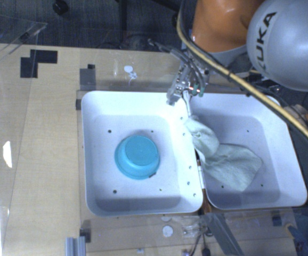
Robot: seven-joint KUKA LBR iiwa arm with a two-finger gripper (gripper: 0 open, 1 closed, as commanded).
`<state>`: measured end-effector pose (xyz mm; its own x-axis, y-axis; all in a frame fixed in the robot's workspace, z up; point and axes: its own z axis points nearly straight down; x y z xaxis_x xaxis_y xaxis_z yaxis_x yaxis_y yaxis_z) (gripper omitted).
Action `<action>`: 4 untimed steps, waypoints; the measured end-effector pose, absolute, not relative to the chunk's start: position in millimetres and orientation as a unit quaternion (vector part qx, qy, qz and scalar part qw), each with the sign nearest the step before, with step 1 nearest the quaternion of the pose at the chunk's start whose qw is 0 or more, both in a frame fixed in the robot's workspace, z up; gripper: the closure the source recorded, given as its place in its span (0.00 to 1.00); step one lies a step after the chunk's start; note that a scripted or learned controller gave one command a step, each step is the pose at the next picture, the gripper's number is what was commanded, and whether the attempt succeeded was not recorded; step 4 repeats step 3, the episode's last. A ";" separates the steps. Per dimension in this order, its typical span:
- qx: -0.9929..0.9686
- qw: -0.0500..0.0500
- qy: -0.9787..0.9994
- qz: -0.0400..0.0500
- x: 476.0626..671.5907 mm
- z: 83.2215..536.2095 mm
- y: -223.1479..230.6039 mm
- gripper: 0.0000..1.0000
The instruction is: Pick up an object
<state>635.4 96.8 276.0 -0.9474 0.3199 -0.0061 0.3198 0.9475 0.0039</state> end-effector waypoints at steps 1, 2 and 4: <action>0.129 0.002 0.992 0.001 629.8 285.0 57.6 1.00; 0.219 0.002 0.976 0.001 593.1 316.9 134.6 1.00; 0.414 0.001 0.910 0.000 547.5 326.8 188.6 1.00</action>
